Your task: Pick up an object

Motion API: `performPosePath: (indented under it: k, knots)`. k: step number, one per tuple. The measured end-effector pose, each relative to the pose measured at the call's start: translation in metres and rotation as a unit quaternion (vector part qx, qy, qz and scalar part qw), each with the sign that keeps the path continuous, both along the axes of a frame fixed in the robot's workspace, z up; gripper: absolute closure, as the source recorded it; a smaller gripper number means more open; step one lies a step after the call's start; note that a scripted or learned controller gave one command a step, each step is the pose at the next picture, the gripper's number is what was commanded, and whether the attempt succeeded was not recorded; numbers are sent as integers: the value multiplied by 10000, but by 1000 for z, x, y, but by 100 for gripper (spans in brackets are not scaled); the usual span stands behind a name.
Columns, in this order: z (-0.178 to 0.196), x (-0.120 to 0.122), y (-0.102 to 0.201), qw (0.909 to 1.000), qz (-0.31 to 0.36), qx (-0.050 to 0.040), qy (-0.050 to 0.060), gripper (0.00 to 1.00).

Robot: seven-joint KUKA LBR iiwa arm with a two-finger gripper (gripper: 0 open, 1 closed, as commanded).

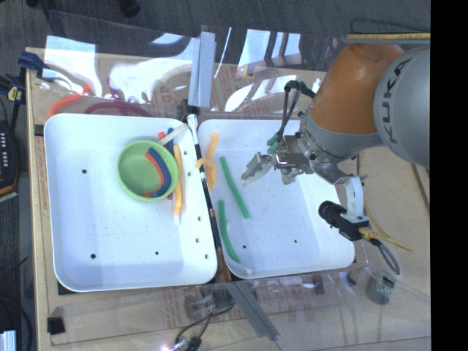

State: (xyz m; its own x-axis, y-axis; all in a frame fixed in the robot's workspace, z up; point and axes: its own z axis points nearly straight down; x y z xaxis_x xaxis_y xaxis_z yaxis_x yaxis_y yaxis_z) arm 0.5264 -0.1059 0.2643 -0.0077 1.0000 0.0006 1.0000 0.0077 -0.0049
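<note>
Camera view showed two white bins side by side. In the left bin (95, 225) a green bowl (146, 170) sat toward the far right part, with curved red and blue pieces inside it, and an orange stick (177, 185) lay just beside the bowl on its right, running near to far.

At the divide between the bins, an orange cross-shaped piece (210, 163) rested on the left edge of the right bin (307, 247). Just right of it lay a green stick (234, 189), its long axis running from far-left to near-right at a slant. A second green stick (228, 241) lay nearer the viewer, close along that bin's left wall, also lengthwise near to far.

The gripper (254, 168) hung over the right bin, its fingers appearing spread and pinching nothing. The slanted green stick lay just to its left and slightly nearer the viewer, close but apart from the fingertips. That stick looked the likeliest target; I judged the fingers would need to shift left and straddle it across its narrow width, not along its length.

On the arm (395, 101), at the far right, part of the lettering "KUKA" could be read on the grey housing, running vertically. No other writing was legible.
</note>
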Motion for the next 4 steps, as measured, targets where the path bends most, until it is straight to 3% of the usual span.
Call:
performPosePath:
  k: [1,2,3,4]
  knots:
    - [-104,49,-5,9999,113,-6,12,0]
    - [-173,48,-29,9989,472,-1,-12,0]
    - [-162,48,-29,9987,506,-12,-4,100]
    - [-54,83,-10,9993,-380,-9,-15,100]
